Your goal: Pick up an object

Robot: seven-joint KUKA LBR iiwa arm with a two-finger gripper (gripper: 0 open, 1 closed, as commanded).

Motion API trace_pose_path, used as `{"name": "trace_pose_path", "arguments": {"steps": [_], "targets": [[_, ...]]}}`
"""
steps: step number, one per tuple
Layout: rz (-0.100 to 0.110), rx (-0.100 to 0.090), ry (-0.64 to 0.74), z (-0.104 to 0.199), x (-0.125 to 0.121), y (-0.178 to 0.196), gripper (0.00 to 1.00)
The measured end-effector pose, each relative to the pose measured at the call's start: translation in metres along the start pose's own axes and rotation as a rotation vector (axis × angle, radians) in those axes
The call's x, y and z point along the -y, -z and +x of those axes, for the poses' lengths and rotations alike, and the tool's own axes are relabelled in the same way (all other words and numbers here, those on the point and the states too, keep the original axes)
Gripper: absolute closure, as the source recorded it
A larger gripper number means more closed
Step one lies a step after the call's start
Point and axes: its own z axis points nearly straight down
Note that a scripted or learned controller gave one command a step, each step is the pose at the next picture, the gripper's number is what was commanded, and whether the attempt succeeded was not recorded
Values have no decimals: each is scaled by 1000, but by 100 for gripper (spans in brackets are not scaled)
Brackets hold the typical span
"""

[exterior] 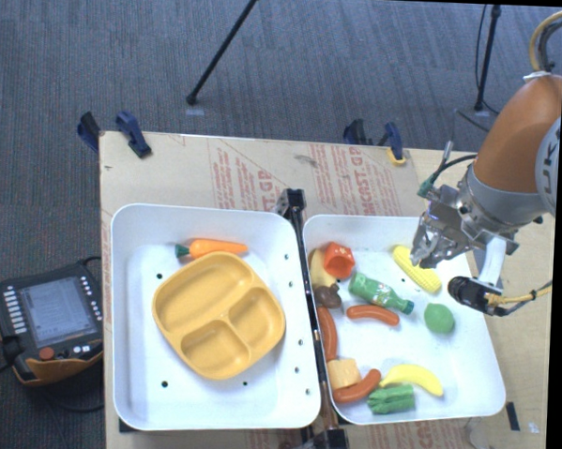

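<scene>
corn cob (417,269) | under end effector (428,255) | green bottle (380,293) label unreadable

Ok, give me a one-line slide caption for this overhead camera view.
KUKA arm's gripper hovers over the yellow corn in the right bin of toy food; left bin holds a yellow tray.

Yellow tray (218,325); orange carrot (214,248); green bottle (381,293); yellow banana (413,376); white bins (138,258).

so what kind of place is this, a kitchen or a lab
Most likely a robot lab, not a kitchen. The arm works over two white bins on a clamped board, the food is toy food like the banana, and a control pendant lies on the carpet.
</scene>
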Motion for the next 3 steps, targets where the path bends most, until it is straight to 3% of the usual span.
{"name": "trace_pose_path", "arguments": {"steps": [1, 2, 3], "targets": [[1, 2, 55, -16, 53, 94, 100], [-1, 2, 196, -44, 73, 220, 100], [1, 3, 200, -42, 73, 229, 100]]}}
